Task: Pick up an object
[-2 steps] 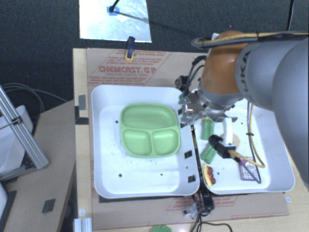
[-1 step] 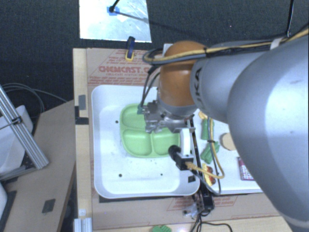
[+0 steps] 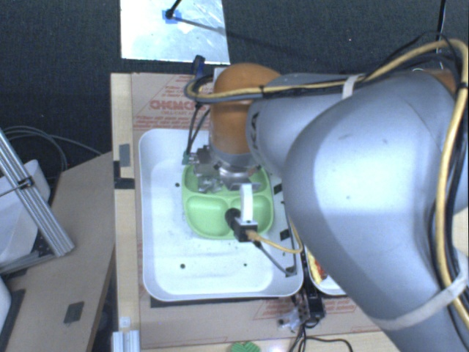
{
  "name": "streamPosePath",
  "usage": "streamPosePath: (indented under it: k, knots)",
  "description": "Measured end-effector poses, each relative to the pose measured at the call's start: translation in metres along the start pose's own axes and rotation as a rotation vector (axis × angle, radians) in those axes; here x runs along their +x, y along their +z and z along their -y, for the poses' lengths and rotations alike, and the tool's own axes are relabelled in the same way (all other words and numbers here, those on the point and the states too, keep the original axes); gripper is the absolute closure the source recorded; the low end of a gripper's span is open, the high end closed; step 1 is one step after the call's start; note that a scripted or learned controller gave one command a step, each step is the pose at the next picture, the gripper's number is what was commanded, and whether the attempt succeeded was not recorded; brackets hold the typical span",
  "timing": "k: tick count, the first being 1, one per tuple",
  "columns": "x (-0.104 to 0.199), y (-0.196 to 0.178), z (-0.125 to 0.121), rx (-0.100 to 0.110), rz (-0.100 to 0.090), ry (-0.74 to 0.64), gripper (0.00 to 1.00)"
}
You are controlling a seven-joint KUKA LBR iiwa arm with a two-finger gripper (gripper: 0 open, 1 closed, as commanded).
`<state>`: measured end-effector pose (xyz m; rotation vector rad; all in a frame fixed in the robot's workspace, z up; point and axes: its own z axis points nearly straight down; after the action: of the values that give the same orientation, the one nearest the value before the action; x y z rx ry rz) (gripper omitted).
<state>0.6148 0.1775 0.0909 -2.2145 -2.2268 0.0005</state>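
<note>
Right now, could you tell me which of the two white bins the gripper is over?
The bin on the view's left, holding the light green dish, which the gripper hangs above. The other bin is mostly behind the arm.

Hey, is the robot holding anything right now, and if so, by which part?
Cannot be told. The gripper sits low over the green dish in the white bin, but any contact is hidden.

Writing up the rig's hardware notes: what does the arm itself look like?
Bulky, rounded grey links form the arm, with an orange band above the wrist. Yellow and black cables run along its top.
</note>
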Motion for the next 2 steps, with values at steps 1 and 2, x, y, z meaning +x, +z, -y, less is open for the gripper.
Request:
streamPosePath:
  k: [1,2]
  knots:
    - [-0.003,-0.005,-0.001,-0.003,0.003,0.005,0.0]
    - [-0.039,0.005,-0.055,0.004,-0.003,0.007,0.0]
